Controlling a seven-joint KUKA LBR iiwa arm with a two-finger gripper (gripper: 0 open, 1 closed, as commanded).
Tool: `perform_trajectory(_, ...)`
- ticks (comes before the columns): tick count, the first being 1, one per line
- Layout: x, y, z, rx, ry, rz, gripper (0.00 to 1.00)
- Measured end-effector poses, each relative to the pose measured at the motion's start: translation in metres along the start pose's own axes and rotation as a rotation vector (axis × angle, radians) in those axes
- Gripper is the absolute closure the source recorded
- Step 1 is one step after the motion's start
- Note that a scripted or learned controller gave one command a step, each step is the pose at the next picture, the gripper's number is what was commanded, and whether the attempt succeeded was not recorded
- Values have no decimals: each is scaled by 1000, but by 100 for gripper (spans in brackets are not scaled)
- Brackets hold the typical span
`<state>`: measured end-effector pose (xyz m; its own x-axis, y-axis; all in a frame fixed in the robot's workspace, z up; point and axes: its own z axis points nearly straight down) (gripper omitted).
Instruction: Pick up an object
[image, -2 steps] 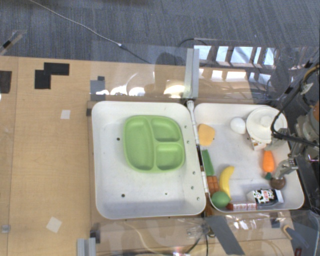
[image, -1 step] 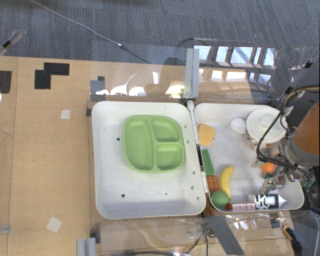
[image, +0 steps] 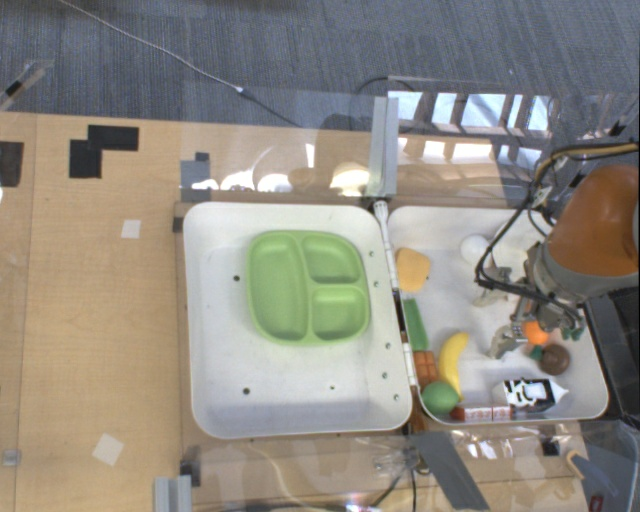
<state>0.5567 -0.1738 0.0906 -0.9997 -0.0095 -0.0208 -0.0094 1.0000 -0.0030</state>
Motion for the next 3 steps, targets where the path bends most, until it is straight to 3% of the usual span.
perform_trajectory(1, -61, 82, 2, -6, 3, 10, 0)
perform_trajectory(2, 15, 76, -2, -1, 1, -11, 0)
perform_trajectory(3, -13, -22, -95, 6, 1, -21, 0)
